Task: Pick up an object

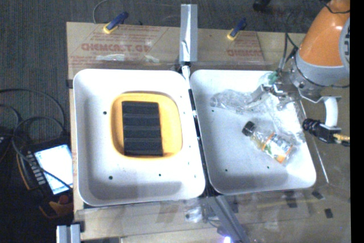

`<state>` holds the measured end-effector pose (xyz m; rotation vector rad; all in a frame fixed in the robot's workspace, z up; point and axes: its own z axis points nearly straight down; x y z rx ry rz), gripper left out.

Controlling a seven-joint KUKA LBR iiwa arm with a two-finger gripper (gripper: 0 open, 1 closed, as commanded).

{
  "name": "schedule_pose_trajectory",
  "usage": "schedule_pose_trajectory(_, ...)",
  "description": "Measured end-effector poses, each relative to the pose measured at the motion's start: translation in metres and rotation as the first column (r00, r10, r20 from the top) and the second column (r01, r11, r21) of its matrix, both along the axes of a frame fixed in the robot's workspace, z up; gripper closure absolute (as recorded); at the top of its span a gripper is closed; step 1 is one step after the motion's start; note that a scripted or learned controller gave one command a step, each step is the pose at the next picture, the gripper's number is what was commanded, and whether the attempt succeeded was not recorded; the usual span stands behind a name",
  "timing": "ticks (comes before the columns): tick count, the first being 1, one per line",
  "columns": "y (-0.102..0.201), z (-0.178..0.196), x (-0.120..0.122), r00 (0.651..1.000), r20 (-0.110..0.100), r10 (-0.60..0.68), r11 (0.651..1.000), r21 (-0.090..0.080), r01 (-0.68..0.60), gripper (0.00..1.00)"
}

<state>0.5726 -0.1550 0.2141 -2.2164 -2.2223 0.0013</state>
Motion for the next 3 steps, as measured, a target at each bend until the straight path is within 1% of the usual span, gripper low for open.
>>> schedule_pose_trajectory(1, -0.022, -0.116, -0.009, 0.999, 0.011, 0.049, 0.999, -0.003, -0.049, 0.0)
schedule_pose_trajectory(2, -0.021, -0.107, -0.008, 0.999, 0.011, 0.05, 0.999, 0.0, -0.05, 1.0)
schedule_pose_trajectory(3, -0.012, -0.076, -0.07, 0.985, 0.001, 0.172, 0.985, -0.001, -0.172, 1.0)
